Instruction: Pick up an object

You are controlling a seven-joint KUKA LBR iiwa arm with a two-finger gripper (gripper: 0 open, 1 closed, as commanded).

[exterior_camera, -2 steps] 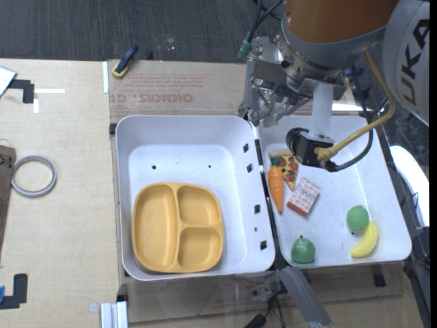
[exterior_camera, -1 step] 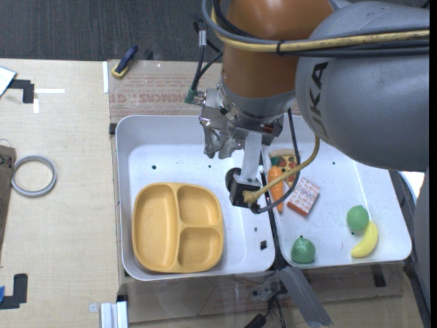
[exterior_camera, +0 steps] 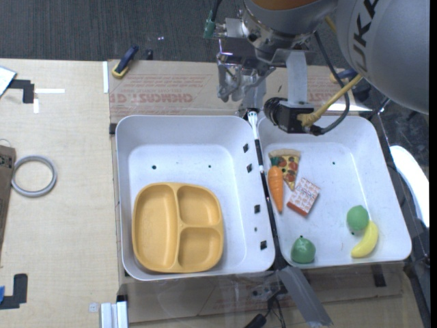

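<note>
The right bin (exterior_camera: 382,149) holds an orange carrot (exterior_camera: 275,186), a pizza slice (exterior_camera: 288,164), a small red and white box (exterior_camera: 303,197), a green ball (exterior_camera: 357,217), a yellow banana (exterior_camera: 366,241) and a dark green round fruit (exterior_camera: 303,250). My gripper (exterior_camera: 237,91) hangs high over the back rim where the two bins meet, well behind the carrot and the pizza slice. It is open, and nothing sits between its fingers.
In the left bin (exterior_camera: 124,156) lies a yellow divided plate (exterior_camera: 179,225) at the front. A cardboard sheet (exterior_camera: 171,87) lies behind the bins. A tape roll (exterior_camera: 33,175) rests on the bench at the far left. The arm's bulk fills the upper right.
</note>
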